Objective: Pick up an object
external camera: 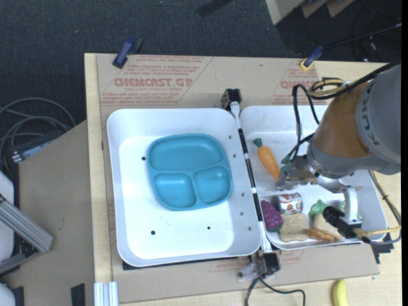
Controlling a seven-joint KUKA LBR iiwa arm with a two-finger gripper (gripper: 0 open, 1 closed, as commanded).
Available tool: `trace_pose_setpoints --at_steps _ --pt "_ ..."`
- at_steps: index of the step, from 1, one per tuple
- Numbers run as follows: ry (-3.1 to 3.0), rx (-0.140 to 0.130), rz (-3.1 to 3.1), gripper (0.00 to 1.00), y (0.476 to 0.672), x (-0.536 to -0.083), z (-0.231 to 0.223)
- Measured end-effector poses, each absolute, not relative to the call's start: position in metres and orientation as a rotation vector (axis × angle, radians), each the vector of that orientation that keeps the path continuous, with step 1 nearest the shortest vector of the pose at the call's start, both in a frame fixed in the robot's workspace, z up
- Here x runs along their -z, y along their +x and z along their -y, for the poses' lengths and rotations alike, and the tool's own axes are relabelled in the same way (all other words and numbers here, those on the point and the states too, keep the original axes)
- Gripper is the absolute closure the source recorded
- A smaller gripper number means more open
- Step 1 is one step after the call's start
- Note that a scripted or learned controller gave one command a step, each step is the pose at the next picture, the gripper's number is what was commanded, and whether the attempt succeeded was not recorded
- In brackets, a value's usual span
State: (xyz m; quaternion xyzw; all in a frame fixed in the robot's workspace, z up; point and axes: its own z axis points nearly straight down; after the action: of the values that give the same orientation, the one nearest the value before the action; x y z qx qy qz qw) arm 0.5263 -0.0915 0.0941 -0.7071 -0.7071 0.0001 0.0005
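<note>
Here, a bench seen from above at a slant carries two shallow white bins side by side. The left bin (127, 190) holds a blue plate (189, 170) with three compartments, lying flat near its middle. The right bin (268, 120) holds a scatter of toy food: a carrot (268, 160) near the left wall, pointing toward the bin's middle; a small red and white can (290, 203) nearer the front; a purple piece (272, 217) just left of the can, by the divider; a slice of bread (294, 229) at the front edge, with a thin orange piece (319, 235) lying across it; and a green piece (317, 208) to the right of the can. The grey arm (357, 132) reaches in from the right, over the right bin. Its gripper (288, 176) hangs low between the carrot and the can, just above the can and right of the carrot. Whether its jaws are open or closed cannot be told, and nothing can be seen held in them.
</note>
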Motion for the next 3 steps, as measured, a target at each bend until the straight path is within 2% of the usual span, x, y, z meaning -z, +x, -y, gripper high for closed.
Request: trace_pose_setpoints --at_steps 1,2,3 --pt "-2.220 0.000 2.220 0.00 0.526 -0.094 0.091" --pt "-2.221 0.000 2.223 0.00 0.567 -0.085 0.095" --pt "-2.222 0.000 2.224 1.00 0.567 -0.094 0.095"
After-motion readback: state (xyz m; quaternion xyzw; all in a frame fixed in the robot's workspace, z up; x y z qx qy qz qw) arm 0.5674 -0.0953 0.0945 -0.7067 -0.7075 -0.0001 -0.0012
